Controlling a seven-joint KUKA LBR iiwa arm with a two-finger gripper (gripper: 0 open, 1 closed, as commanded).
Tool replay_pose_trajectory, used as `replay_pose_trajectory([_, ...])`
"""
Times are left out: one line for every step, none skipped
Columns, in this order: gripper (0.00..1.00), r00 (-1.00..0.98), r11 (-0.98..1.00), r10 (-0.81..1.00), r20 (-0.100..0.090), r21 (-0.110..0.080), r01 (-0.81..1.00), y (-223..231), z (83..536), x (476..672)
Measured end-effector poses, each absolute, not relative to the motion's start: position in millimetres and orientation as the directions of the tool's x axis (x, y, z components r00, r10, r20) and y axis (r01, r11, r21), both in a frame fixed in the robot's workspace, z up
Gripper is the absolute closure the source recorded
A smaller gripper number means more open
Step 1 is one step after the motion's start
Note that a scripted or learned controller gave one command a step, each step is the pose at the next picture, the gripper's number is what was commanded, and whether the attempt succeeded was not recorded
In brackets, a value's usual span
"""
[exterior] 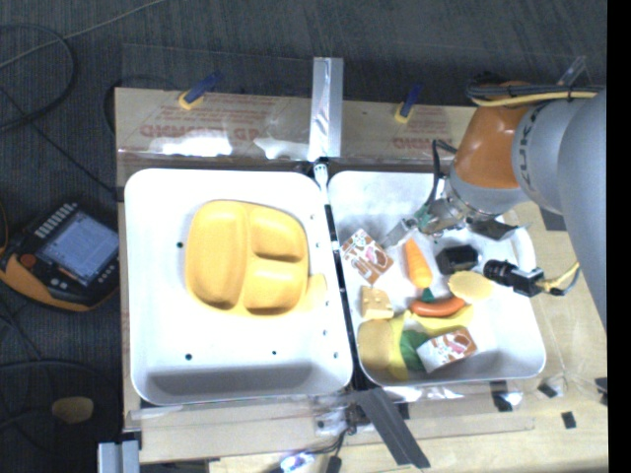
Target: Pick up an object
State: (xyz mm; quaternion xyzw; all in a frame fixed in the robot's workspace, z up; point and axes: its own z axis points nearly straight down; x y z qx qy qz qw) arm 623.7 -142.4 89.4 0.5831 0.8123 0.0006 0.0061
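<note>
Dark grey carpet surrounds the bench, with a handheld control pendant (69,256) lying on the floor off to the left, its screen glowing blue. On the bench sit two shallow white bins side by side. Left bin (158,363) holds a yellow divided plate (246,256) with three compartments, lying near the middle.

Right bin (527,348) is crowded with toy food: an orange carrot (418,263) standing roughly lengthwise, a small red-and-white carton (366,255) by the divider, a pale cracker-like piece (376,302), a yellow-green pear shape (383,348), an orange-red chili or sausage shape (440,306), a pale yellow potato-like lump (474,286), a green piece (412,345), and a second printed carton (451,346) near the front wall. Print on both cartons is too small to read.

From the right comes the grey arm (562,156) with its orange band, reaching down over the right bin's far side. Its gripper (431,218) sits just above the carrot's top end, near the bin floor; whether it is clenched or released I cannot tell from here.

Blue and yellow clamps (200,90) pin a plastic sheet at the back edge.
</note>
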Motion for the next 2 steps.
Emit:
replay_pose_trajectory([1.0,-0.32,0.321,0.947,-0.004,0.013,0.947,-140,100,625.2])
replay_pose_trajectory([1.0,-0.218,0.218,0.976,-0.002,0.0,0.976,-64,202,666.1])
